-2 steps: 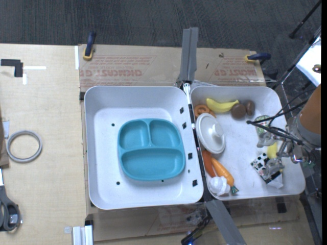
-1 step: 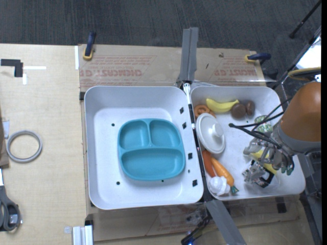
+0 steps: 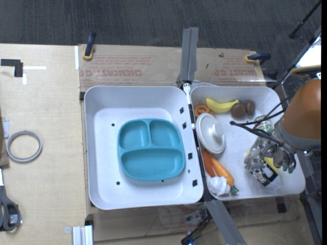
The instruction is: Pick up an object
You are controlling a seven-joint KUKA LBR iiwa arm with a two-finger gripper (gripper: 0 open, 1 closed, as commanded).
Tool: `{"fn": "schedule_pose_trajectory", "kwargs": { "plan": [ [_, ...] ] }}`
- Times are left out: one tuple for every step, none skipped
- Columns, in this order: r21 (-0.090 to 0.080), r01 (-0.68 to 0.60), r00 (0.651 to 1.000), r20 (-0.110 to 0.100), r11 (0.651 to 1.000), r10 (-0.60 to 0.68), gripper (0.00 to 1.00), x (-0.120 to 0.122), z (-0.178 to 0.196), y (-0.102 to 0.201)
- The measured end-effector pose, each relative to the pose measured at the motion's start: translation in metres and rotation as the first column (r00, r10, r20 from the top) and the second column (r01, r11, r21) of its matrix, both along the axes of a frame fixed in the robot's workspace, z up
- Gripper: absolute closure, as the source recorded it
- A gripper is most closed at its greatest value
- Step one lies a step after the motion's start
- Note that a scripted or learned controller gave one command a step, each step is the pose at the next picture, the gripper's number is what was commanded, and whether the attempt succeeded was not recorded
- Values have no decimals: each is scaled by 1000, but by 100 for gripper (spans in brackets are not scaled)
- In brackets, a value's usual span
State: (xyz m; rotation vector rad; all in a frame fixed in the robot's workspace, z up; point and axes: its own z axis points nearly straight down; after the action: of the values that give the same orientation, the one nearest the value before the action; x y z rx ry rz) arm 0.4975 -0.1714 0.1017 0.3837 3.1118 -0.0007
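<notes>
Where the arm reaches in from the right, its gripper sits low in the right bin, near the bin's right wall. Cannot tell how the gripper is set; cables and clutter hide it.

Task thing not fixed; candidates all lie in the right bin:
- banana, yellow, curved, at the far end, lying flat.
- brown fruit, dark, roundish, touching the banana's right end.
- orange piece, small, just left of the banana, by the bin's left wall.
- white lid, round, domed, with a knob on top, near the left wall, below the banana.
- carrot, orange, long, lying at a slant below the lid; another orange strip runs along the left wall beside it.
- white object, small and lumpy with a green bit on its right, at the carrot's near end.
- small items in yellow, black and white just under the gripper; too cluttered to name.

Left bin: one teal plate, three compartments, lying flat near the centre, compartments bare.

Worktop left of the bins: grey ring, scissors at the near edge.
</notes>
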Motion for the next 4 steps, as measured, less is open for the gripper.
{"fn": "schedule_pose_trajectory", "kwargs": {
  "plan": [
    [1, -188, 982, -3, 982, 188, 100, -8, -10, -47],
    [0, -178, 984, -1, 984, 178, 100, 61, -9, -38],
    [0, -177, 984, -1, 984, 177, 0, 61, -9, -38],
    [1, -59, 998, -2, 998, 59, 0, 9, -9, -21]
  ]
}}
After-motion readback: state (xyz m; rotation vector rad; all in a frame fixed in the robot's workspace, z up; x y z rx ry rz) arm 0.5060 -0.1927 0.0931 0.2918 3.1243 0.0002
